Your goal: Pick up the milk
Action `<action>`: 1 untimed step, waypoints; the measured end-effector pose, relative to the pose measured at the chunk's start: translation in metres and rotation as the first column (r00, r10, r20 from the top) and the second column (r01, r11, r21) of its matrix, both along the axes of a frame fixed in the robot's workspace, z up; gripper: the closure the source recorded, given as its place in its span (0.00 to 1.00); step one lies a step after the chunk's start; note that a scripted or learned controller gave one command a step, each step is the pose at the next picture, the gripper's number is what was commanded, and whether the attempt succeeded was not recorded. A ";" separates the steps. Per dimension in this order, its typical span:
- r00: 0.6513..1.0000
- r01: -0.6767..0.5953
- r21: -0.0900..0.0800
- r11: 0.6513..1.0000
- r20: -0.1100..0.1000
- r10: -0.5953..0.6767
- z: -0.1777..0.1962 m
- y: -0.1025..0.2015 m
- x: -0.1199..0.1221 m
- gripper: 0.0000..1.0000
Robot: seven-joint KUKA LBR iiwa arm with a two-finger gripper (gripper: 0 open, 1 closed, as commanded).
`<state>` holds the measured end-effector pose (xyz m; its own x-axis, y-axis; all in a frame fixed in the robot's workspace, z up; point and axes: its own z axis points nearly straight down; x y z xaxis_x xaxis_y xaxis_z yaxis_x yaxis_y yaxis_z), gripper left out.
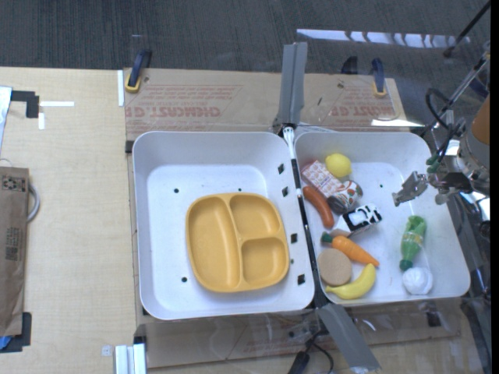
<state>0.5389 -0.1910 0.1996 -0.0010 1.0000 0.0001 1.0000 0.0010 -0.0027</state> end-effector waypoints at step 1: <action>1.000 -0.001 -0.001 1.000 -0.001 0.001 0.009 -0.001 0.000 1.00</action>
<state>0.5392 -0.1917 0.2081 -0.0016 1.0000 -0.0005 1.0000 0.0016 -0.0033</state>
